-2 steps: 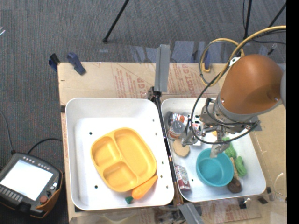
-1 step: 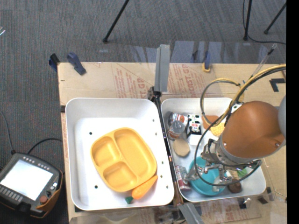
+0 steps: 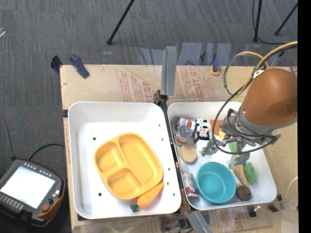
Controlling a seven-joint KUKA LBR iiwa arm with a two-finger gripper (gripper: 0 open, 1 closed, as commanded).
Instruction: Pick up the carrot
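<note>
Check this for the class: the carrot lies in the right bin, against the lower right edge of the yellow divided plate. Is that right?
Not quite. The carrot lies in the left bin, not the right one; the camera view shows it there, against the lower right edge of the yellow divided plate.

Yellow divided plate [image 3: 127, 165] in left bin [image 3: 82, 118], teal bowl [image 3: 215, 181] in right bin [image 3: 266, 188]

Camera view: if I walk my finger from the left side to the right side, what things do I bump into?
Grey handheld screen → yellow divided plastic plate → orange carrot → teal round bowl → small brown round thing.
</note>
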